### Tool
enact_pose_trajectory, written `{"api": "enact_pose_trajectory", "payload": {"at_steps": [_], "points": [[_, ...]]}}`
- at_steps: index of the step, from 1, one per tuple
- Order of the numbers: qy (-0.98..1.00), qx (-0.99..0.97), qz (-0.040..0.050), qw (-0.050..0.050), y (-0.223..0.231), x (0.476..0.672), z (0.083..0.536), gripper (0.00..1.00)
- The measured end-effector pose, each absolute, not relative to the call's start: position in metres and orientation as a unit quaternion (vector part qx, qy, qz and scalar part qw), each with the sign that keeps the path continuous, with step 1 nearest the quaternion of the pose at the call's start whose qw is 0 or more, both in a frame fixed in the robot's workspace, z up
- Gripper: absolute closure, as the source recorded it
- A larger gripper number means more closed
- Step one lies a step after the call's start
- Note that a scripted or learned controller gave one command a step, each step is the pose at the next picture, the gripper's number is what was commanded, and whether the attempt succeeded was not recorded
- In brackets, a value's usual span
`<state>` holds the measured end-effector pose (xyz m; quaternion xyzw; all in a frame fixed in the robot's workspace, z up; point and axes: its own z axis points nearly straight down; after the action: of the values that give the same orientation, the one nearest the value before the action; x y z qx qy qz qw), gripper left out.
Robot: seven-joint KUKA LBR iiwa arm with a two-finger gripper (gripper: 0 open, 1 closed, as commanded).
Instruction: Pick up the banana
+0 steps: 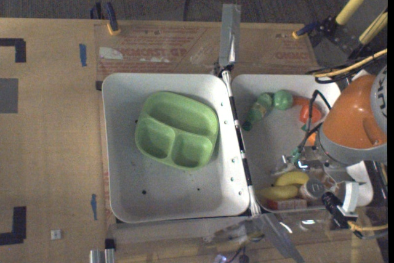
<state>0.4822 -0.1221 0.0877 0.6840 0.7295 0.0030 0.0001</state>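
Observation:
The yellow banana (290,179) lies near the front of the right bin (271,138), with a second yellow piece (278,192) just below it. My gripper (295,163) hangs right above the banana's upper edge, under the grey and orange wrist (352,123). From this angle I cannot make out whether it touches the banana. The arm hides the right part of the bin.
A green pear-like toy (258,109), a green round toy (283,99) and an orange-red item (306,111) lie at the back of the right bin. A green divided plate (177,130) sits in the left bin (123,182). A round grey object (316,188) rests beside the banana.

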Motion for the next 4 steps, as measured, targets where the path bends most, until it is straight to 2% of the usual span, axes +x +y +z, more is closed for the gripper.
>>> {"api": "enact_pose_trajectory", "payload": {"at_steps": [1, 2, 3, 4], "points": [[0.727, 0.686, 0.0012, 0.006, -0.1279, 0.4835, 0.0963, 1.00], [0.727, 0.686, 0.0008, 0.006, -0.1279, 0.4830, 0.0959, 0.00], [0.727, 0.686, 0.0008, 0.005, -0.1278, 0.4830, 0.0959, 0.00], [0.727, 0.687, 0.0001, 0.004, -0.1285, 0.4828, 0.1030, 1.00]]}}
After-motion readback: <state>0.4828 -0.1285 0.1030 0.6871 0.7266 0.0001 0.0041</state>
